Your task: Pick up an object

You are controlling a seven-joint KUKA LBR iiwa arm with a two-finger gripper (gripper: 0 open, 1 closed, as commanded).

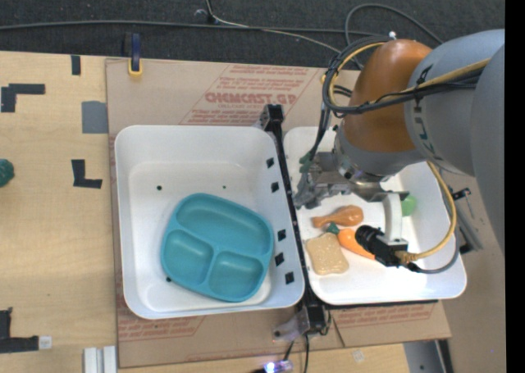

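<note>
A teal divided plate (217, 246) lies in the left bin (135, 150). In the right bin (443, 285) lie a tan drumstick-shaped piece (340, 217), an orange carrot-like piece (354, 243), a tan bread slice (327, 257) and a green-and-white piece (405, 203). My gripper (316, 187) hangs low over the right bin's left side, just above and left of the drumstick piece. The wrist covers its fingers.
A black divider rail (283, 199) runs between the two bins. The bins rest on a cardboard sheet (238, 93) on the wooden bench. A yellow-handled clamp (134, 56) sits at the cardboard's far left corner. The arm's bulk covers the right bin's far part.
</note>
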